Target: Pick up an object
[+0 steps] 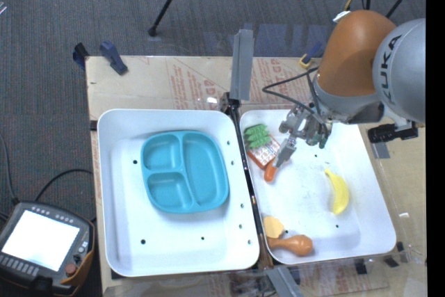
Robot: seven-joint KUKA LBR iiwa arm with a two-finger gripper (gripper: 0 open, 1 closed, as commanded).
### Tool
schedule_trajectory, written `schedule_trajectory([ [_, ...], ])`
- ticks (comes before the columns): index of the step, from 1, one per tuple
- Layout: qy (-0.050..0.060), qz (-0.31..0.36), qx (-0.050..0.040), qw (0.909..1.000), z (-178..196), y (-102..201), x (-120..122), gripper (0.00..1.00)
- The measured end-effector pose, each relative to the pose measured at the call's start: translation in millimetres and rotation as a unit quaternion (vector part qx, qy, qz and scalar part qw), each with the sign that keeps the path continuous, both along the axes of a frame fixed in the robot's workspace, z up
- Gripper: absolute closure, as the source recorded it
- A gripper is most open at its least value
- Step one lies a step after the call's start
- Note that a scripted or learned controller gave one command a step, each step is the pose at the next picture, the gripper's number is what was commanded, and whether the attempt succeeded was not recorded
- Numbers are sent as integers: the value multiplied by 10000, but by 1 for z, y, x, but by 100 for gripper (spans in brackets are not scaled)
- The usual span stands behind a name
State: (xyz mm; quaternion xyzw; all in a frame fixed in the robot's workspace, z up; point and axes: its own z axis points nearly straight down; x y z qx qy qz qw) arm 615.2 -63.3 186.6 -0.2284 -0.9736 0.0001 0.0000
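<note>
Over the right bin (pixel 379 215), my gripper (pixel 286 153) hung just above the carrot (pixel 270 172), beside the green-topped packet (pixel 259 142); I couldn't tell how its jaws stood. I judged it mid-approach: next came a short descent and closing. Banana (pixel 338 193) lay apart.

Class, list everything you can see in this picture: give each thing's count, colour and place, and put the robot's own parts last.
Bins: 2, white, side by side on bench.
Divided plate: 1, light blue, left bin.
Banana: 1, yellow, right bin, right side.
Carrot: 1, orange, right bin, under gripper.
Green-and-red packet: 1, right bin, upper left.
Squash-shaped toy: 1, tan-orange, right bin, bottom.
Pendant: 1, grey, floor, lower left.
Clamps: 2, blue, bench's far left corner.
Arm: 1, grey and orange, right.
Gripper: 1, above carrot.
</note>
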Motion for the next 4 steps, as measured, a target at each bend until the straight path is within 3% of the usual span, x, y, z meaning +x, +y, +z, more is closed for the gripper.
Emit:
schedule_trajectory([
  [1,18,-2387,-1,9711,-101,-43,-42,0],
  [2,7,-3647,-6,9311,-100,-25,29,0],
  [3,14,-3604,-14,9328,-90,-21,30,100],
  [4,20,-3595,-13,9332,-91,-20,30,0],
])
